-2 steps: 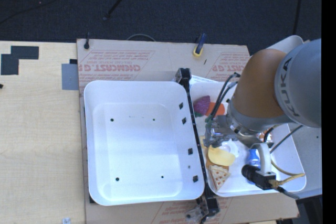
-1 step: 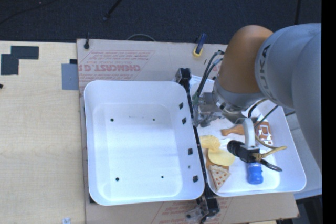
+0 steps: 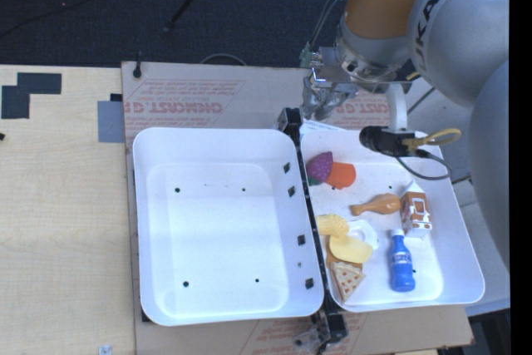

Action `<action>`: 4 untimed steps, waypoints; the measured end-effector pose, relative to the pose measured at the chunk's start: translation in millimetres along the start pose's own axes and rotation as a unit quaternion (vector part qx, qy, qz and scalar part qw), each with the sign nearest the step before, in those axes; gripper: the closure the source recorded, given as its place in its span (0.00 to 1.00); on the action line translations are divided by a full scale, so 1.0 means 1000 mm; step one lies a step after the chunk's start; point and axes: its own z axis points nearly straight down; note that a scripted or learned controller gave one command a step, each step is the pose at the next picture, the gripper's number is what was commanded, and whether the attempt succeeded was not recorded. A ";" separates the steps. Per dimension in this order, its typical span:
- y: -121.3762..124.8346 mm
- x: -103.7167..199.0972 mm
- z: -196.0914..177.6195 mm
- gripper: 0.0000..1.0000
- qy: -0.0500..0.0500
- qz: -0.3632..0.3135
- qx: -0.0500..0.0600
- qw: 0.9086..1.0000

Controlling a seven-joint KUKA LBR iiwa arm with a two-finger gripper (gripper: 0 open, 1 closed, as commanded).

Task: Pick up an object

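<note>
You have two white bins side by side on the bench. The left bin (image 3: pixel 158 147) shows bare white floor. The right bin (image 3: pixel 465 262) holds all the toys: a purple piece (image 3: pixel 319 166) touching an orange one (image 3: pixel 341 175) near its far left corner, a brown drumstick (image 3: pixel 376 205) mid-bin, a small carton (image 3: pixel 415 213) just beside it, a blue bottle (image 3: pixel 401 263) toward the near edge, and yellow pieces (image 3: pixel 342 239) with a wedge (image 3: pixel 346 280) along the left wall. The gripper (image 3: pixel 326 98) hangs over the right bin's far edge; you cannot tell from here how its tool is set.
</note>
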 end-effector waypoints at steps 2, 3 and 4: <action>-0.044 0.046 0.034 1.00 0.000 0.004 0.006 1.000; -0.013 0.080 0.125 1.00 -0.001 0.002 0.013 1.000; -0.012 0.079 0.109 1.00 -0.001 0.001 0.011 1.000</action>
